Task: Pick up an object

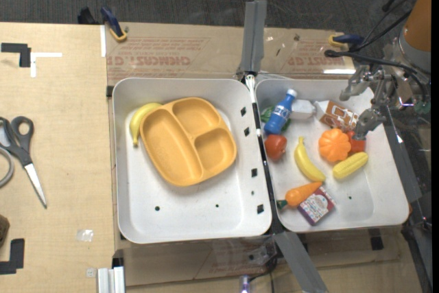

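Note:
The right bin [384, 213] holds several toy items: a blue bottle [280, 113], a red tomato [275, 146], a yellow banana [306, 161], an orange pumpkin [334, 145], a yellow corn cob [350, 165], a carrot [302, 194], a purple packet [316, 206] and a brown snack packet [339, 116]. My gripper [361, 106] hovers over the bin's far right corner, just right of the brown packet and above the pumpkin. Its fingers are open and nothing sits between them.
The left bin [137, 216] carries a yellow divided plate [188, 141] with another banana [140, 119] tucked at its left edge. Scissors [24, 154] lie on the bench at far left. Clamps and cables crowd the back right.

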Tool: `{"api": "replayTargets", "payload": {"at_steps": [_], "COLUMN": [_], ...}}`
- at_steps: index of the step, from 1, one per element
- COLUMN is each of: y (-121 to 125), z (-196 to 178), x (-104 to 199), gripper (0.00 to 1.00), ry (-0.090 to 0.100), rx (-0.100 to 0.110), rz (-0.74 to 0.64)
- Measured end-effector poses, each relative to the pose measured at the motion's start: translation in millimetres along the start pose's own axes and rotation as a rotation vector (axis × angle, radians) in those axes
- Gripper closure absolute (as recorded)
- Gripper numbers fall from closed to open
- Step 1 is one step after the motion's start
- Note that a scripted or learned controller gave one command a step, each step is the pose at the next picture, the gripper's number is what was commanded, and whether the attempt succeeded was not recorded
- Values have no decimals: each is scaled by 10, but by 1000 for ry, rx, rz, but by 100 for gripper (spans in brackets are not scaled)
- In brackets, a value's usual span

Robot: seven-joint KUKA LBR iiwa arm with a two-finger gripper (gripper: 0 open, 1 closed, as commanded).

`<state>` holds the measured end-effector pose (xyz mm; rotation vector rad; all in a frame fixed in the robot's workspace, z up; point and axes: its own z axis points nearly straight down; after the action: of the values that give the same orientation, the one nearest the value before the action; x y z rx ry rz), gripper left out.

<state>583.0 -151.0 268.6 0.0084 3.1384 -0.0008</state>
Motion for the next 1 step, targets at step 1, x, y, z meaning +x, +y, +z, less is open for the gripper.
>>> {"api": "replayTargets", "payload": {"at_steps": [1], "y": [403], "z": [1687], "x": [-14], "gripper": [0], "ry": [1], "rx": [0], "rz": [29]}}
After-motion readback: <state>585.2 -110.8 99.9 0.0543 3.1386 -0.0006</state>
